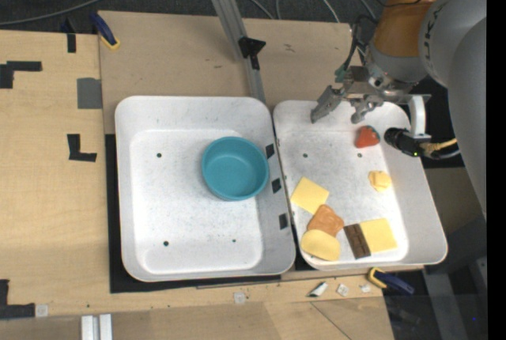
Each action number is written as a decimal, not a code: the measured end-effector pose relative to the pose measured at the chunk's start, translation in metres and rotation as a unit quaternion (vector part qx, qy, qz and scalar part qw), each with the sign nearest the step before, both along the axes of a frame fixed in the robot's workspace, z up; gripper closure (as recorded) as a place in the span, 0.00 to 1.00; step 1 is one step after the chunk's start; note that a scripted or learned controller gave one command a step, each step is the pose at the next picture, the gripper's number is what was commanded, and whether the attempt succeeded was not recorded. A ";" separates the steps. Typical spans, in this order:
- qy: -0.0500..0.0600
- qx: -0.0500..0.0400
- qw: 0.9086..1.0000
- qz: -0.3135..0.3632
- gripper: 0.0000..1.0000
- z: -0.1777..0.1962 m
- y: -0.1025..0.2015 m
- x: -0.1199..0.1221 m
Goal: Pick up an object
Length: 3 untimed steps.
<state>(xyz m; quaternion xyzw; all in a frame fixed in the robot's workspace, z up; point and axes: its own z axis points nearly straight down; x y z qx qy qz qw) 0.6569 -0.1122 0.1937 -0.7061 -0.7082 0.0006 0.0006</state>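
A teal bowl (234,168) sits in one white bin (142,172); the other white bin (332,153) holds a red piece (367,138), pale yellow blocks (309,194), an orange-brown wedge (325,219) and a dark brown bar (356,240), beneath a grey arm (455,22) banded orange.

The right bin's (411,172) middle and far-left floor are left bare, so passage from above is allowed there. Its near end is crowded by a yellow square (309,194), an orange-brown piece (326,219), a yellow lump (320,245) and a brown bar (356,240).
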 end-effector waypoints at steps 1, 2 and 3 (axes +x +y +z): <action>0.000 0.000 1.000 0.000 0.00 0.000 0.000 0.000; 0.003 0.000 1.000 0.000 0.00 -0.064 0.005 0.001; 0.001 -0.001 1.000 0.000 0.00 -0.108 0.006 0.001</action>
